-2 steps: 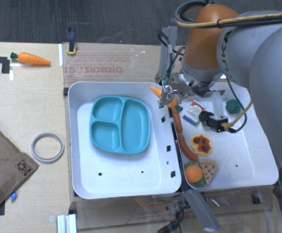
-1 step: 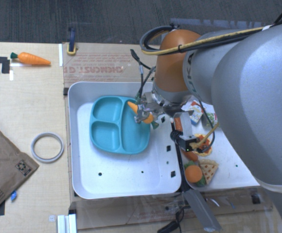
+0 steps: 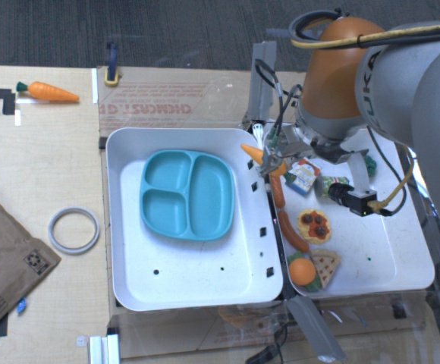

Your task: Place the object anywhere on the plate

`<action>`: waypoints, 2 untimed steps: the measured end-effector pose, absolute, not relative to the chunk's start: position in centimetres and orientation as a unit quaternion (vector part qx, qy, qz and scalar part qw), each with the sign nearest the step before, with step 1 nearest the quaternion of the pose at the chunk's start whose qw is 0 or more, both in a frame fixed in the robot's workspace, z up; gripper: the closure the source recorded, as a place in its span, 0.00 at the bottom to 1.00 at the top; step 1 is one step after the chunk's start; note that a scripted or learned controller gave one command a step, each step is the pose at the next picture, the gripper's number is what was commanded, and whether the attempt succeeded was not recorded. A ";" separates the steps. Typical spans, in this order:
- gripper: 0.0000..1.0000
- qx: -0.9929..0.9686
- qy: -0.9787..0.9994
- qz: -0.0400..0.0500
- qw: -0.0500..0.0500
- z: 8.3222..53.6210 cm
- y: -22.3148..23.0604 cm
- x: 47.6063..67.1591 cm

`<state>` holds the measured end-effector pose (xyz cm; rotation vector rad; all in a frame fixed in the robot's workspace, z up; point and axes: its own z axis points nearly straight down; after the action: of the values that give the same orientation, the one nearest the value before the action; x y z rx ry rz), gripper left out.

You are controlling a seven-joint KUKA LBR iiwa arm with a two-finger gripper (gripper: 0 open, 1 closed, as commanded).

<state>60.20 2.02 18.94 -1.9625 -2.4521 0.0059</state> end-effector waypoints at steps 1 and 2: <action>1.00 -0.666 -0.746 0.002 0.001 18.8 8.3 61.1; 1.00 -0.676 -0.737 0.003 0.000 25.9 8.0 62.3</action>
<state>62.32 8.03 25.93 -2.1233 -2.3143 0.0081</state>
